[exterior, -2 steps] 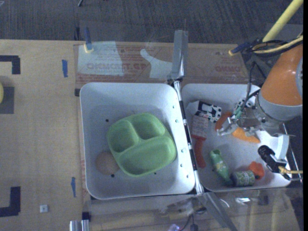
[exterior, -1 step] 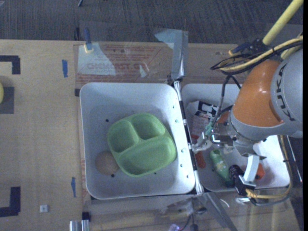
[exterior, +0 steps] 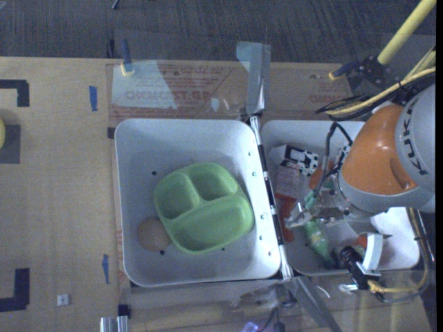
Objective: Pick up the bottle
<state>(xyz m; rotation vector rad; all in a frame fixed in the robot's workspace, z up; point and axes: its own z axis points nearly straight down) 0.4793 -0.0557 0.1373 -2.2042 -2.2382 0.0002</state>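
While the tool (exterior: 302,216) hovers, the bottle (exterior: 318,238) lies beneath.

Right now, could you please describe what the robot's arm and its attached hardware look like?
The arm is grey with a broad orange band above the wrist and dark KUKA lettering on its casing. Black cables loop along it. The gripper is a metallic assembly.

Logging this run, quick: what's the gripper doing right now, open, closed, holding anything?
Gripper: over the right bin, just above the green bottle; open or closed cannot be told.
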